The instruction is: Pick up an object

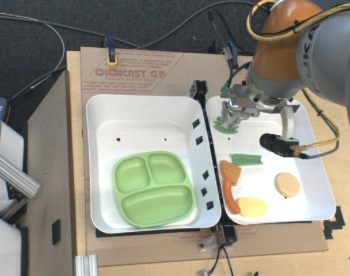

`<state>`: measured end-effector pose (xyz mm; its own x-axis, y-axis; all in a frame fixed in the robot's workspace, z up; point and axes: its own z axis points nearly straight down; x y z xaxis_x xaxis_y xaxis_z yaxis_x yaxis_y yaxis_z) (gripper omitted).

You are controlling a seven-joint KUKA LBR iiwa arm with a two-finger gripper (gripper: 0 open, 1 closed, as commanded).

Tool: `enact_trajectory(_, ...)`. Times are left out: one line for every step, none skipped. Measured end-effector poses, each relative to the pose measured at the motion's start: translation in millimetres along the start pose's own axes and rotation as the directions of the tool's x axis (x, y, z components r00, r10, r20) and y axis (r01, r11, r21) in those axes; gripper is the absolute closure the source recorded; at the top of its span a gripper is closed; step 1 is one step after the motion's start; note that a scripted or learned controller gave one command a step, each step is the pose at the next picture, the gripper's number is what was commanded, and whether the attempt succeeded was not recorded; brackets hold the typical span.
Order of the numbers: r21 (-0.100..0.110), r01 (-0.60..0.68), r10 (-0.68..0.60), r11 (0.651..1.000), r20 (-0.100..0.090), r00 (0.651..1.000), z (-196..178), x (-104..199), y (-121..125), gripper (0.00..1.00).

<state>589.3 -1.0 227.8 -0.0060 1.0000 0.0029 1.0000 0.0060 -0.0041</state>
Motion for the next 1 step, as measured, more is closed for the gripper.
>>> enact_trajectory(-0.003, -0.001, 0.001, 1.0, 0.001, 1.0, -3.8, 59.3, -5.0, 1.0)
